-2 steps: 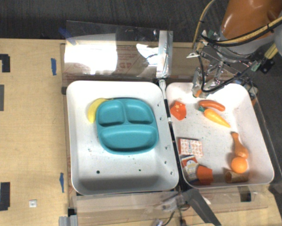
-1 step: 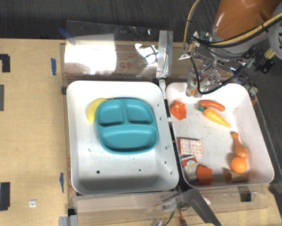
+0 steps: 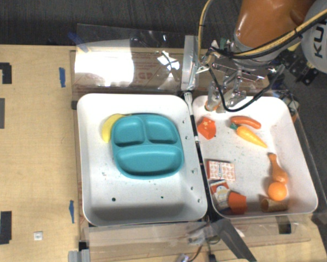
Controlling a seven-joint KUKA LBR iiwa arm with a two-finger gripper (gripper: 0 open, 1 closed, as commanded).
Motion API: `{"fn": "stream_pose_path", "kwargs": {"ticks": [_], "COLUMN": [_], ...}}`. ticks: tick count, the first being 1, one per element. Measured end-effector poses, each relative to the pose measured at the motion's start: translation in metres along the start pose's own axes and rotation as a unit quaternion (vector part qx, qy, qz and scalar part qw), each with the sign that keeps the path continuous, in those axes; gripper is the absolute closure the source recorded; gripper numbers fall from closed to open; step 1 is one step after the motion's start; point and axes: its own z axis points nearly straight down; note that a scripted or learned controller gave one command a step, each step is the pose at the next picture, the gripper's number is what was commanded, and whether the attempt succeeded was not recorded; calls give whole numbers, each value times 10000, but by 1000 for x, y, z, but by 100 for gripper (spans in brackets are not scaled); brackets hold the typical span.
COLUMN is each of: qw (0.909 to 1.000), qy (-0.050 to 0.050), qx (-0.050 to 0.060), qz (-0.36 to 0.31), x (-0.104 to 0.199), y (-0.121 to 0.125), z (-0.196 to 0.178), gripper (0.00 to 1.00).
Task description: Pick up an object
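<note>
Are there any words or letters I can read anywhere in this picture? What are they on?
"KU": big dark letters on the robot arm, cut off at the picture's edge.
The small carton in the right bin has red and white print, too blurred to read.
No other text can be read.

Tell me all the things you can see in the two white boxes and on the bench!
Bins: 2, white, side by side, left bin and right bin.
Divided plate: 1, teal, middle of the left bin.
Yellow thing: 1, peeking out from under the plate's left edge.
Red-orange piece: 1, right bin, upper left.
Sausage: 1, orange-red, right bin, top.
Carrot: 1, yellow-orange, just below the sausage.
Small box: 1, white and red, right bin, left side.
Cup: 1, orange-red, right bin, bottom.
Orange ball: 1, right bin, lower right.
Brown piece: 1, above the ball.
Arm: 1, orange band.
Claw: 1, metal, over the right bin's top edge.
</note>
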Motion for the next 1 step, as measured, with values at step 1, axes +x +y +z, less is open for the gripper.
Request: {"fn": "stream_pose_path", "kwargs": {"ticks": [1], "qw": [9988], "qy": [0], "qx": [16], "qz": [-486], "x": [21], "y": [-8], "z": [-50], "gripper": [100]}}
